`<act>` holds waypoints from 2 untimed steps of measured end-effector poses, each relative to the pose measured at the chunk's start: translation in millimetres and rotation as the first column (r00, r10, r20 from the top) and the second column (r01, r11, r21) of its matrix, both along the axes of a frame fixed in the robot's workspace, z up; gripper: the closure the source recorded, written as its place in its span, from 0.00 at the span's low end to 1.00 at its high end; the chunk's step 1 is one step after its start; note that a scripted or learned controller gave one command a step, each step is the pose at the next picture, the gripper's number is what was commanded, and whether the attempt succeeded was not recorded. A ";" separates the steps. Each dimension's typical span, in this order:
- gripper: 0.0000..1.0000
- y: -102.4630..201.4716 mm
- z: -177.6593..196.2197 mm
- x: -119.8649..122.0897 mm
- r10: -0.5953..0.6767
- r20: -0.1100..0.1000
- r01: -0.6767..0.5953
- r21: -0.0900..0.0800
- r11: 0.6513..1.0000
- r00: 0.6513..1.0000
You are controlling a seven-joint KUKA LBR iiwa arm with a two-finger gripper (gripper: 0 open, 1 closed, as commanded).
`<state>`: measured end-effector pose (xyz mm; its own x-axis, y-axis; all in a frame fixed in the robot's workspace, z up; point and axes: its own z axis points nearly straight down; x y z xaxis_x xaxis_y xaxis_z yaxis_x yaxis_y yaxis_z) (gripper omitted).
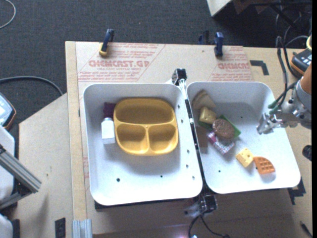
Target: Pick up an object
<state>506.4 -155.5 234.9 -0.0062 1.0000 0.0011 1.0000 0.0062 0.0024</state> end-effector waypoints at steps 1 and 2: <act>1.00 61.6 1.6 10.1 0.002 -0.002 -0.002 0.001 1.000 1.000; 1.00 106.1 -3.0 15.8 -0.001 -0.004 0.001 0.000 1.000 1.000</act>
<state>522.2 -49.5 231.9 -0.0049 1.0000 0.0016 1.0000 0.0049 -0.0016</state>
